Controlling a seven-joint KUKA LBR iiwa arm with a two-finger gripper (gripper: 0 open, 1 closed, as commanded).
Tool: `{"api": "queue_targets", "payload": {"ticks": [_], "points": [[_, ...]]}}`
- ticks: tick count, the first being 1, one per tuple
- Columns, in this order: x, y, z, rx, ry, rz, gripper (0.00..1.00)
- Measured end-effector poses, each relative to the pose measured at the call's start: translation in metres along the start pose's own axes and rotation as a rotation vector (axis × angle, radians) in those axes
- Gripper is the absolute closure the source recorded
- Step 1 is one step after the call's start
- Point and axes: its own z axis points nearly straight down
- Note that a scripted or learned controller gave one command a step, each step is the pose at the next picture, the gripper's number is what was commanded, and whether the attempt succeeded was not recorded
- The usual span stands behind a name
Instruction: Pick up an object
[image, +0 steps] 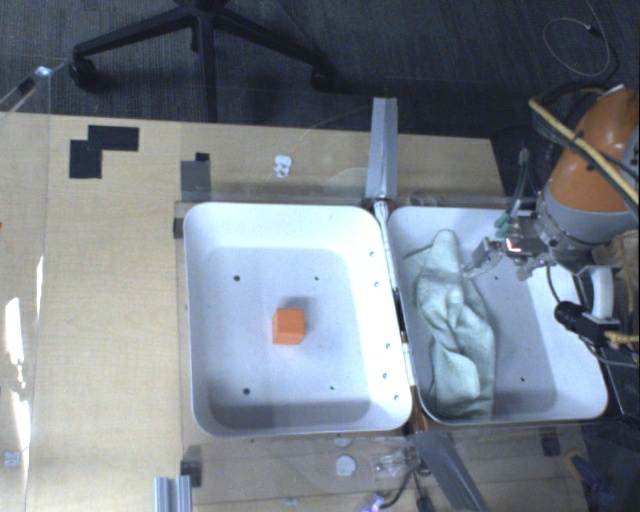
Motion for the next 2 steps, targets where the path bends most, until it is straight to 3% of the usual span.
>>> {"api": "queue_targets", "payload": {"ticks": [1,2], "points": [[0.0272,-0.0036,0.0932,-0.004,0.000,0.075,0.00],[0.0274,-0.0073,0.0981,-0.013,0.000,0.088,0.00]]}}
